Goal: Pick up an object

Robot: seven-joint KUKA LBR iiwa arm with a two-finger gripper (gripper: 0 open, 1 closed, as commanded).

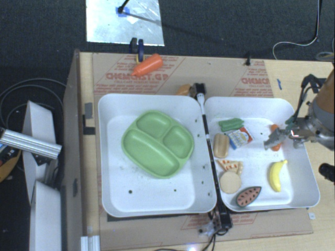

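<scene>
Grey tool (274, 140) over right bin (301, 192) | grip state unclear | yellow banana (277, 175) just below

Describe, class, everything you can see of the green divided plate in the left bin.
The green plate is pale green with a smooth, plastic look and rounded corners. Raised ridges split it into three compartments: one long, two smaller. It lies flat and right side up, turned at a slant to the bin's walls, near the middle of the left bin. Its compartments hold nothing, and it touches nothing but the bin's floor.
</scene>
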